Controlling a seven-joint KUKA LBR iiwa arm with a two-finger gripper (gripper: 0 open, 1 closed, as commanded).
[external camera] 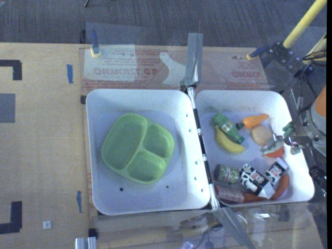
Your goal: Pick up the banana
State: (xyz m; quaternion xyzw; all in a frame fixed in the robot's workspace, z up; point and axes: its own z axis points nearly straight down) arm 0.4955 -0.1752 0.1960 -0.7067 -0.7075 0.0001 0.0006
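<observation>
In the right bin we find the banana lying flat near the left wall, touching a green bottle above it and not yet lifted. Our gripper sits at the bin's right rim, well apart from the fruit; we cannot tell how its fingers stand. So the reach, the grasp and the lift all remain, as we judge it. The left bin holds a green tray. Both bins rest on a pale wooden bench, with grey carpet beyond.
</observation>
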